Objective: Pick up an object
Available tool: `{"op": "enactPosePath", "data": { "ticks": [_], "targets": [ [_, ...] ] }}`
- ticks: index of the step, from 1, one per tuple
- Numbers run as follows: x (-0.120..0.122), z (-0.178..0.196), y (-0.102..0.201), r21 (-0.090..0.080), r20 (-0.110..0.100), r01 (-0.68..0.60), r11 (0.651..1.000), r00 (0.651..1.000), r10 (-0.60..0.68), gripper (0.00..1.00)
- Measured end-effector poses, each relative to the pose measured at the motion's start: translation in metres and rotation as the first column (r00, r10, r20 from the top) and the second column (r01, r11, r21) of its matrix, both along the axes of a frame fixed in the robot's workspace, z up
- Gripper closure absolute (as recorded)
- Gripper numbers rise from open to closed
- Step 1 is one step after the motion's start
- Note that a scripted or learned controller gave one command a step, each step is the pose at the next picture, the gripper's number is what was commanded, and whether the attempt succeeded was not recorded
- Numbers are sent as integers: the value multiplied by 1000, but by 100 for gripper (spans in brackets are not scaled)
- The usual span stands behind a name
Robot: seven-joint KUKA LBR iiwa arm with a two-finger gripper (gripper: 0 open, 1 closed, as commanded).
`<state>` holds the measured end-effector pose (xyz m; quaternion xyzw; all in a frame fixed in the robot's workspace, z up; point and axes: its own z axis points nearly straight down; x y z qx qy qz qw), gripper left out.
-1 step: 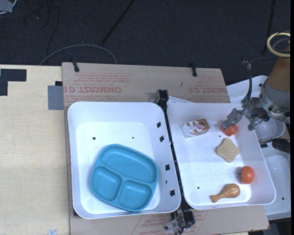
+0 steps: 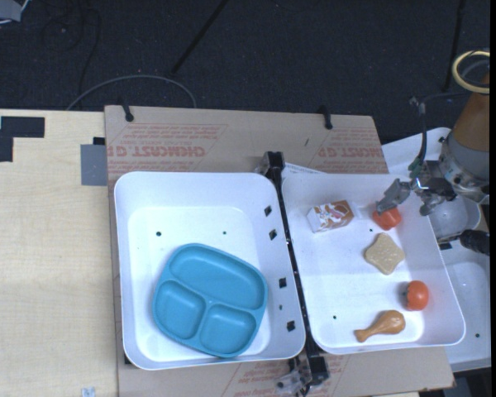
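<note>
The right bin (image 2: 314,304) holds several small items: a red-and-white snack packet (image 2: 331,215), a small red piece (image 2: 387,217), a tan slice of bread (image 2: 384,254), a red tomato (image 2: 416,294) and a brown drumstick (image 2: 382,326). My gripper (image 2: 412,200) hangs over the bin's far right corner, open, its fingers spread wide. The left fingertip (image 2: 392,195) sits just above the small red piece. Nothing lies between the fingers.
The left bin (image 2: 140,205) carries a blue divided tray (image 2: 210,299). A black divider with clips runs between the two bins. Cardboard lies under both bins, with light wood bench to the left.
</note>
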<state>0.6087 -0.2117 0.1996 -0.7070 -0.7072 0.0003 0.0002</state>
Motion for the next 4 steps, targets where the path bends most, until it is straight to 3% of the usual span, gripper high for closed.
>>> {"op": "enactPosePath", "data": {
  "ticks": [2,3,4],
  "targets": [
    [-4,-115,2,2,-4,0,1000,1000,0,0],
    [-3,-103,2,1,-2,0,1000,1000,0,100],
    [-3,-61,0,0,1,-1,1000,1000,1,100]
  ]
}}
